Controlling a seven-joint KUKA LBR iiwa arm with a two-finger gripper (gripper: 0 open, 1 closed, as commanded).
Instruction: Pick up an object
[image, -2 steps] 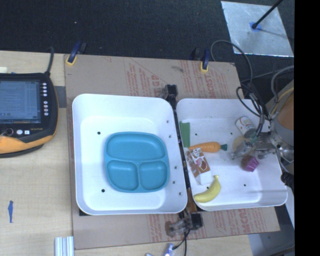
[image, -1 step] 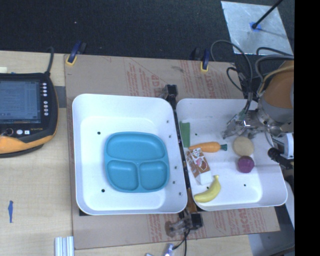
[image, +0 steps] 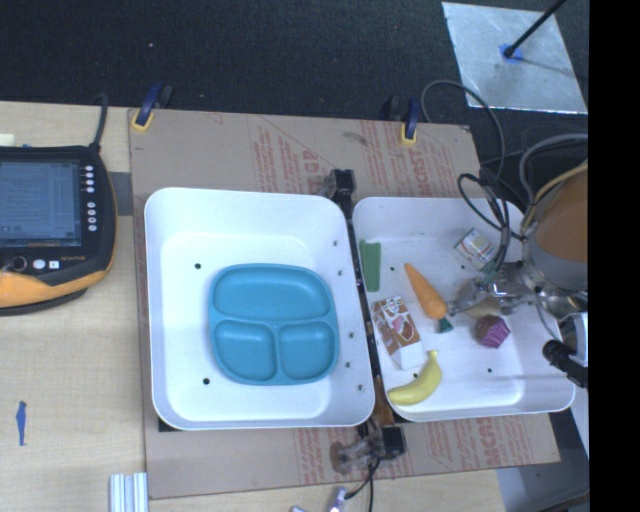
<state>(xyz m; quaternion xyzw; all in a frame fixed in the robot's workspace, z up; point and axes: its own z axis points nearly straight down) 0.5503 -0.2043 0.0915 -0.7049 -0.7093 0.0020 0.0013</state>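
Note:
The right bin (image: 530, 400) holds an orange carrot (image: 425, 290), a yellow banana (image: 418, 383), a purple object (image: 492, 330), a green block (image: 371, 264), a red-and-white packet (image: 398, 331) and a small clear-wrapped item (image: 472, 245). My gripper (image: 478, 297) hangs low over the right half of this bin, just right of the carrot's lower end and just above the purple object. Nothing is visibly held in it. The grey arm with its orange band (image: 565, 225) comes in from the right.
The left bin (image: 180, 390) carries a blue divided plate (image: 273, 322). A teach pendant (image: 50, 225) lies on the bench at far left. Black cables (image: 490, 200) loop above the right bin's far corner.

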